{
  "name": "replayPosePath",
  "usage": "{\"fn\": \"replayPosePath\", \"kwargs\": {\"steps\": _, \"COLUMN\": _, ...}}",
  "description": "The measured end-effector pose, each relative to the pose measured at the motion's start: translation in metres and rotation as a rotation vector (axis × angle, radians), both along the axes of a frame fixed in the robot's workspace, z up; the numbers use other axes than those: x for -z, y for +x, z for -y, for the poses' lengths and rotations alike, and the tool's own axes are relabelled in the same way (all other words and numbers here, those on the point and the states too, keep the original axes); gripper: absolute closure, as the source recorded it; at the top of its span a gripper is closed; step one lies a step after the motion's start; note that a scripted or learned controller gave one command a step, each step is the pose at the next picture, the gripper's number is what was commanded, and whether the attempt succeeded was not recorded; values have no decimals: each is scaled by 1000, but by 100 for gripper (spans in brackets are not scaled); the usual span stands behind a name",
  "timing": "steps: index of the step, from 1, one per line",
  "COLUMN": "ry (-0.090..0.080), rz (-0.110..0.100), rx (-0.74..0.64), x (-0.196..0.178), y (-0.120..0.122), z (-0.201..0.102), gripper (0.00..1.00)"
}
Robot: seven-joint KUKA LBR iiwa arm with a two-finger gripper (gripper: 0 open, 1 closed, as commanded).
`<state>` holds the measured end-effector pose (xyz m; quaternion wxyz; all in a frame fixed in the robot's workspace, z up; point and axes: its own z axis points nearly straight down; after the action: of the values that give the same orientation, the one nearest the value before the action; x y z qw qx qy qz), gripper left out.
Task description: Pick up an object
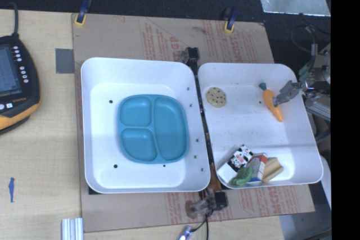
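White right bin: orange carrot, green-topped

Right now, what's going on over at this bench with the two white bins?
A robot arm reaches in from the right, with its gripper down in the right bin, right at a toy carrot lying near the far right side. Whether it has hold of the carrot can't be told. A cookie lies apart from it in the same bin, and a small heap of toy food sits in the near corner. The left bin holds a blue divided plate.
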<state>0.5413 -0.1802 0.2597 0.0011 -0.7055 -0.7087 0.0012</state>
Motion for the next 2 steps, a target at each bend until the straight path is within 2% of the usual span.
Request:
{"fn": "replayPosePath", "kwargs": {"steps": 1, "ry": -2, "rz": -2, "rx": -1, "x": 80, "y": 52, "z": 32, "gripper": 0}}
{"fn": "replayPosePath", "kwargs": {"steps": 2, "ry": 0, "rz": -2, "rx": -2, "x": 169, "y": 114, "z": 31, "gripper": 0}}
